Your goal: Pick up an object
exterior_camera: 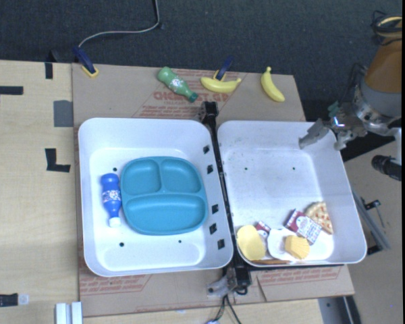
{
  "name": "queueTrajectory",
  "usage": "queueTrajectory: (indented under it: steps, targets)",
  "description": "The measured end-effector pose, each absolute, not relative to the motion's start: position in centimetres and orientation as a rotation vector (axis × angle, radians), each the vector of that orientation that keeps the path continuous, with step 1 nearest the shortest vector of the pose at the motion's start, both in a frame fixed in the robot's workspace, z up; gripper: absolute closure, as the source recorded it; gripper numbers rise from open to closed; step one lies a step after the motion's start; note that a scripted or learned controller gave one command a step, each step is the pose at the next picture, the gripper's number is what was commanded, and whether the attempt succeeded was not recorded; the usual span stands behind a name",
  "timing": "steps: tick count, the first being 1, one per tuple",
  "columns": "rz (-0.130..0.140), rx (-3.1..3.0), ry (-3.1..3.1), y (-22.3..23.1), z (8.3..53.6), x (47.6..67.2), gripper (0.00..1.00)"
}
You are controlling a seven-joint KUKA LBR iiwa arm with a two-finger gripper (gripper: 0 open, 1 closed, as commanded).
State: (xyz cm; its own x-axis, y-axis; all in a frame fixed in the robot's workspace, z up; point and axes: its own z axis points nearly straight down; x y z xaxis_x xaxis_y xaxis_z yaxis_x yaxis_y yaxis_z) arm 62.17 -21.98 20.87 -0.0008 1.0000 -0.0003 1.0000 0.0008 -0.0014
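In the near right corner of the right bin lies a cluster of toy food: a yellow round piece, a yellow block on a white disc, a red-and-white packet and a pizza slice. My gripper hovers over the far right edge of that bin, well behind the cluster. It is open, with nothing between its fingers.
The left bin holds a blue divided plate and a blue bottle beside it. Behind the bins on the cardboard lie a green bottle and two bananas. A black hinge strip runs between the bins.
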Motion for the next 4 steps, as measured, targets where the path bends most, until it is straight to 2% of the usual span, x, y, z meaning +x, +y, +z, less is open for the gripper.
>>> queueTrajectory:
  steps: [1, 2, 3, 4]
  targets:
    - [0.003, -2.218, -2.220, -19.8, 11.4, 57.6, 0.00]
    - [0.000, -2.219, -2.224, -21.3, 12.9, 60.9, 0.00]
    - [0.001, -2.221, -2.221, -18.5, 14.2, 54.9, 0.00]
    - [0.002, -2.220, -2.220, -16.4, 14.3, 50.6, 0.00]
